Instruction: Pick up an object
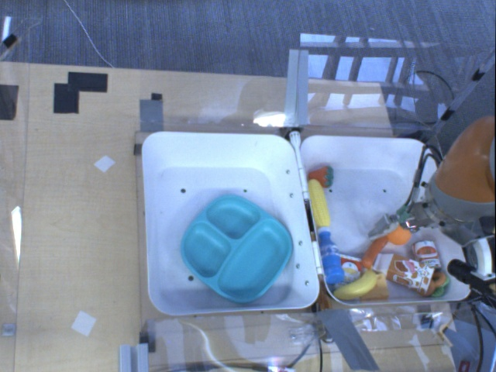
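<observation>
One orange carrot (381, 246) — slim, tilted — under end effector (397, 225); grip state unclear.

right bin (364, 157): carrot (380, 246) lying diagonal, near centre. banana (358, 287) flat at front edge. corn cob (318, 201) lengthwise along left wall, blue bottle (329, 259) below it.

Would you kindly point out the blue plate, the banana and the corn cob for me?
Blue plate (236, 246), camera view, on its middle ridge.
Banana (356, 287), camera view, on the middle of its curve.
Corn cob (318, 204), camera view, mid-length on the yellow kernels.
</observation>
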